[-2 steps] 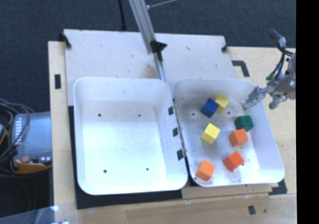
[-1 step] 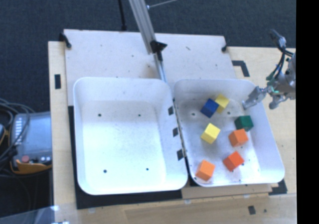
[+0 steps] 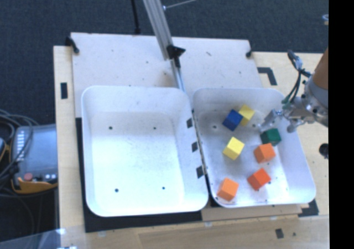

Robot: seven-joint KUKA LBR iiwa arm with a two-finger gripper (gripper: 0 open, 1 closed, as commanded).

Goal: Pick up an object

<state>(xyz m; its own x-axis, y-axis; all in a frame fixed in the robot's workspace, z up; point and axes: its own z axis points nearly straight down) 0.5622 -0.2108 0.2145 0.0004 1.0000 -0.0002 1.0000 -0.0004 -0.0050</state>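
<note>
- Two white bins on the desk: left bin and right bin, side by side.
- Right bin, left to right: orange cube near the front wall, yellow cube mid-bin, blue cube touching a smaller yellow cube, two more orange cubes, green cube.
- Gripper hangs over the right bin's far right side, just above the green cube; nothing visibly between its fingers. Can't tell how far open it is.
</note>
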